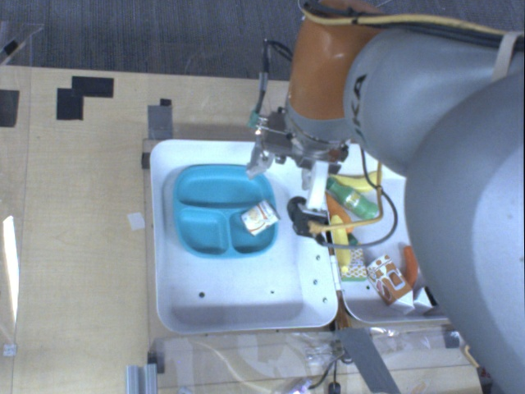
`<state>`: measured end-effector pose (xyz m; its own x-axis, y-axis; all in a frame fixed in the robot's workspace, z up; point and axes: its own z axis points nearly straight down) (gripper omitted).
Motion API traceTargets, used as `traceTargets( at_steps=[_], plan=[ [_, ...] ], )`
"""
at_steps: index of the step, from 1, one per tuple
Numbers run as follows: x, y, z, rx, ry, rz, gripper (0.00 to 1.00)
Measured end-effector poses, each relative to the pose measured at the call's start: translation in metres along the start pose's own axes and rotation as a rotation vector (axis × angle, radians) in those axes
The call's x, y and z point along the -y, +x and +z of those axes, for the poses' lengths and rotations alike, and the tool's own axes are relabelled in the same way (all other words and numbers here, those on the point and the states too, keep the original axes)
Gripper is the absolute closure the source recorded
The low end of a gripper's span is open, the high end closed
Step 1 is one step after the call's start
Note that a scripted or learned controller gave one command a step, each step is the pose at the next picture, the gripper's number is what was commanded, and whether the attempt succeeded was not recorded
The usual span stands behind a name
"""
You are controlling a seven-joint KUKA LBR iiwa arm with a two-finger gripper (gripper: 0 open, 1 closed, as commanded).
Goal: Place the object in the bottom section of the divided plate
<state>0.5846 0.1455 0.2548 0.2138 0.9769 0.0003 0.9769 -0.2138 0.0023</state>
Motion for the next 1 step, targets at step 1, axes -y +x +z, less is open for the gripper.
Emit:
traceTargets(
  at_steps=[1],
  plan=[
    [0.0166, -0.0584, 0.0057, 0.001, 0.002, 0.175, 0.0]
  ],
)
